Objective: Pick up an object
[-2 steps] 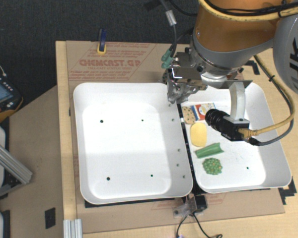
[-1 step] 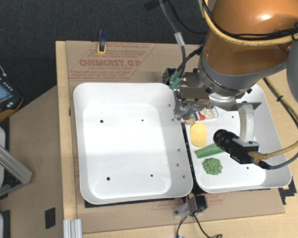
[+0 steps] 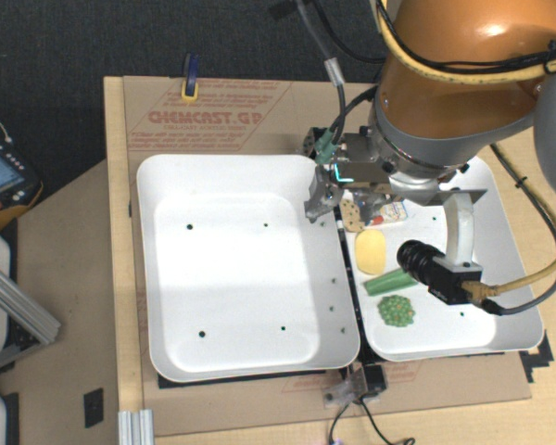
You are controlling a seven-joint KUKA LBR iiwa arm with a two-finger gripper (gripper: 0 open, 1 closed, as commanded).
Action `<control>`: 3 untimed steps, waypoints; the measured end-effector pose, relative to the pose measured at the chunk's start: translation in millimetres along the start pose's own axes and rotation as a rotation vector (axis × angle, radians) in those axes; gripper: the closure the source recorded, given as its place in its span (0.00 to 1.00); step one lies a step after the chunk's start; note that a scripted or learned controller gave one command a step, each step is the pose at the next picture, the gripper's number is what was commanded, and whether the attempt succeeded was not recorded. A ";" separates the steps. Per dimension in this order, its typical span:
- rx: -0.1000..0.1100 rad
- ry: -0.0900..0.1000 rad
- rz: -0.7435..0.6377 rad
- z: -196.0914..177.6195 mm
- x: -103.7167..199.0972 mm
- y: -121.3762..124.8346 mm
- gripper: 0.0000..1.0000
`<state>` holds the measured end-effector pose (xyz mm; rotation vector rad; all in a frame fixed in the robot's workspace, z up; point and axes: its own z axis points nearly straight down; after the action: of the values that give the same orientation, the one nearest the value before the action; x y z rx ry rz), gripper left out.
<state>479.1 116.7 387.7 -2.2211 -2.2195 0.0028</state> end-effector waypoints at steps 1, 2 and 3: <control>-0.003 0.001 0.000 -10.6 0.4 0.5 1.00; 0.003 -0.001 0.003 17.9 -29.9 0.0 1.00; -0.007 0.002 -0.005 -9.0 10.8 0.3 1.00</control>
<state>479.5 127.6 396.7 -2.2175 -2.2280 -0.0076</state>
